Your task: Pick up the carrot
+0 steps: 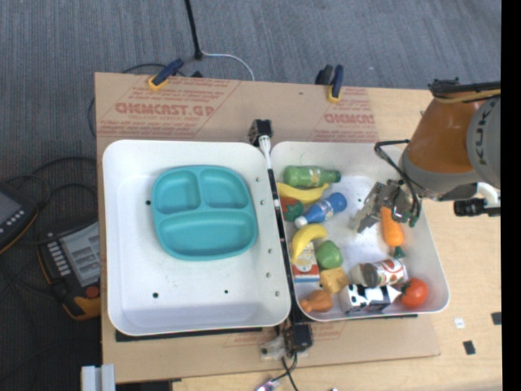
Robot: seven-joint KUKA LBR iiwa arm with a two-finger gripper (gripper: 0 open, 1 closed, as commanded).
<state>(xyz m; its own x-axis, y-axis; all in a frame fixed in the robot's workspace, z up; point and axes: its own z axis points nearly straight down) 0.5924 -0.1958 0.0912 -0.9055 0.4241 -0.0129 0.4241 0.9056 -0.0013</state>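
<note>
The carrot [393, 231] is a short orange piece lying near the right wall of the right bin [435, 259]. My gripper [386, 217] hangs low over the bin just above and left of it. The fingers look spread apart, one finger [364, 219] to the left and the other by the carrot's upper end. The carrot sits at the right finger rather than clearly between the two. Whether the finger touches the carrot cannot be made out. The grey arm with its orange band [444, 141] reaches in from the right.
The right bin also holds a green bottle [310, 175], two bananas [308, 238], a blue bottle [321, 210], a green fruit [329, 255], a can [383, 273] and a tomato [414, 293]. A teal divided plate [203, 212] lies in the left bin [130, 292].
</note>
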